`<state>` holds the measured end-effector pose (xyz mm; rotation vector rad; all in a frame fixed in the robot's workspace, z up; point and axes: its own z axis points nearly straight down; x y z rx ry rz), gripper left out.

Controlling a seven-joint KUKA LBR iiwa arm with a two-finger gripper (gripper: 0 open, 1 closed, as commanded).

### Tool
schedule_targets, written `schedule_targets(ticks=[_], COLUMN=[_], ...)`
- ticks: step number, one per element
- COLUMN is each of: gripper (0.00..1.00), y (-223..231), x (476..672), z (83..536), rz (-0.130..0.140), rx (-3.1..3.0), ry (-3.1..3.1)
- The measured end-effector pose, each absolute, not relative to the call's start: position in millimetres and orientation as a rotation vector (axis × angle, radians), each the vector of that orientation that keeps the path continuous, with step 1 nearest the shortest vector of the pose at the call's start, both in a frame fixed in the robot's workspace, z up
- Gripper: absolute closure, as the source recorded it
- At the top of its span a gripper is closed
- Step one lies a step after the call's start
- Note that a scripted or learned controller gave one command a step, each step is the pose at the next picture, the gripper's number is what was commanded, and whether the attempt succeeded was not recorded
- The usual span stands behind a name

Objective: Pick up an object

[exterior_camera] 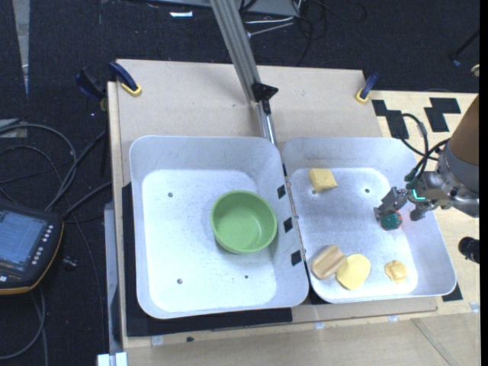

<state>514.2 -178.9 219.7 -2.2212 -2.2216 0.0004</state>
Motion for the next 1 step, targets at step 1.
schedule_targets(ticks=[1], gripper=[0.00], y=[-178.9], x=[514.2], z=[219.7], rz=[0.000], rx=[-2.221], ry=[-2.222])
